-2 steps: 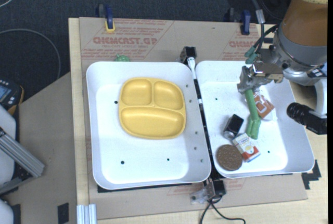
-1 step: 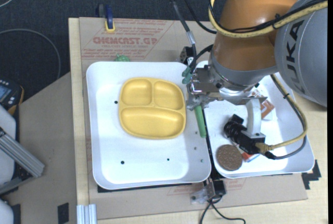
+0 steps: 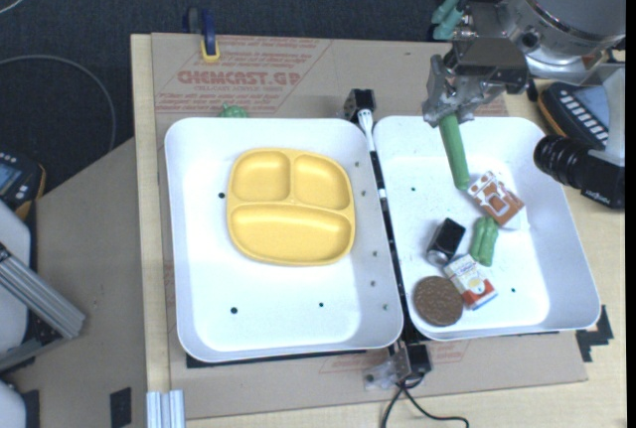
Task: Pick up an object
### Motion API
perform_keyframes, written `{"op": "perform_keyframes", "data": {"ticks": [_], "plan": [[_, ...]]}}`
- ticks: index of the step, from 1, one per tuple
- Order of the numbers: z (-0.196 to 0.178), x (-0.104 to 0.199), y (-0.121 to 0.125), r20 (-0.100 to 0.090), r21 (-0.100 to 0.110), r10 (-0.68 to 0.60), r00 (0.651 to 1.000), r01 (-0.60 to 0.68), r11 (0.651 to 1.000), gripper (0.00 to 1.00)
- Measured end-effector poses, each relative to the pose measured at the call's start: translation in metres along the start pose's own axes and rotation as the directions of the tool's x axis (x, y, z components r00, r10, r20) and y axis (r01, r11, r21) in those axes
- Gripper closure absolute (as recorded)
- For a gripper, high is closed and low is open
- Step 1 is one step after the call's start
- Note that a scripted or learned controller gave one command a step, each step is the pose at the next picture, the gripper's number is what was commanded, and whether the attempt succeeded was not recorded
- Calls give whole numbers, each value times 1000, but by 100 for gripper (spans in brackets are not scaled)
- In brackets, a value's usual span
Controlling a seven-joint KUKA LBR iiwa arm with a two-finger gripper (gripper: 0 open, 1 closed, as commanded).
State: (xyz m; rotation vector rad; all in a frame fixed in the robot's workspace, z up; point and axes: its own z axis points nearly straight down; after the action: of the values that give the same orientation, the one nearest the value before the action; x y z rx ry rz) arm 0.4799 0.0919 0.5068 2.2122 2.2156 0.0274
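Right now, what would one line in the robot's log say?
gripper: over right bin's far edge | grasp: green stick top between fingers | yellow tray: left bin

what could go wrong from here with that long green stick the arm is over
1. The pincer sits at the very top end of the long green stick, so a lift may let it swing or slip out.
2. The stick's lower end lies against the orange and white packet, which could get dragged along.
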Motion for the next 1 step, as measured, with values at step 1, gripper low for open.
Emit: {"op": "perform_keyframes", "data": {"ticks": [1], "plan": [[92,78,-4,6,30,-7,1000,7,1000,100]]}}
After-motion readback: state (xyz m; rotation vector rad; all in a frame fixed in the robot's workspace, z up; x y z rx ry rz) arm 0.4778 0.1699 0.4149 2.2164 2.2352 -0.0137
